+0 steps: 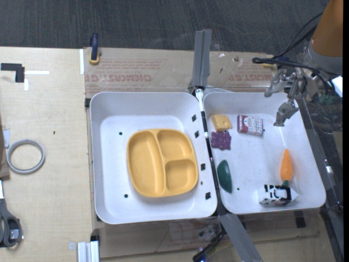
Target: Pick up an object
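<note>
Wooden bench point(43, 102), left bin point(103, 146) with yellow tray point(162, 162), right bin point(245, 195) with carrot point(286, 165), jaws point(284, 112) empty, released.

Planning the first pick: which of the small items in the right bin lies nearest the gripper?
The small pink-and-white carton, near the right bin's far edge, lies closest to the gripper. The orange carrot and the yellow, purple, green and black-and-white items lie farther off.

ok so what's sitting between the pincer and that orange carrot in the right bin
Nothing. In the camera view, the stretch from the pincer down to the carrot is bare white floor of the right bin. The small pink carton lies off to the side.
</note>
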`<state>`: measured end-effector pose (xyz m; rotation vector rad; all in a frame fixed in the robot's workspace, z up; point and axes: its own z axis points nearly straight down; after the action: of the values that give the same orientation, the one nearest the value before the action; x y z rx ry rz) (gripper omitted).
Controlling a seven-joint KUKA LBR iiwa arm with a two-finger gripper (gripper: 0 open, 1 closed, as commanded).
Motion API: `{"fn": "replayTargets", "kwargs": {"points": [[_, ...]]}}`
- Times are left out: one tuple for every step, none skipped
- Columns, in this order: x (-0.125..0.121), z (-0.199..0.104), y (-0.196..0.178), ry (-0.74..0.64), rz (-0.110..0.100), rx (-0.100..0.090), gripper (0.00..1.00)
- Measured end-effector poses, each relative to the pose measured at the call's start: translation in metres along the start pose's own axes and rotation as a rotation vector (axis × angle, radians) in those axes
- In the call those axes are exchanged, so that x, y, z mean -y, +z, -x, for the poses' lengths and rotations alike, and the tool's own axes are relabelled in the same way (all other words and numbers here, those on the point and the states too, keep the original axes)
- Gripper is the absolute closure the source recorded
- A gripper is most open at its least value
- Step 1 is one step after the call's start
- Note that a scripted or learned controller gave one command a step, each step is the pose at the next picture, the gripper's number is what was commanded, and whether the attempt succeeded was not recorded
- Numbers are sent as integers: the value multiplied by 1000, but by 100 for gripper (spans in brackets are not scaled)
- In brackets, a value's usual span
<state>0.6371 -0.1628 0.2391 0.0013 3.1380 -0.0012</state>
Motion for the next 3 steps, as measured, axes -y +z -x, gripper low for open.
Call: {"fn": "replayTargets", "kwargs": {"points": [[-4,4,139,270,-1,16,0],[-57,0,107,701,-1,1,0],[-33,-31,140,722,1,10,0]]}}
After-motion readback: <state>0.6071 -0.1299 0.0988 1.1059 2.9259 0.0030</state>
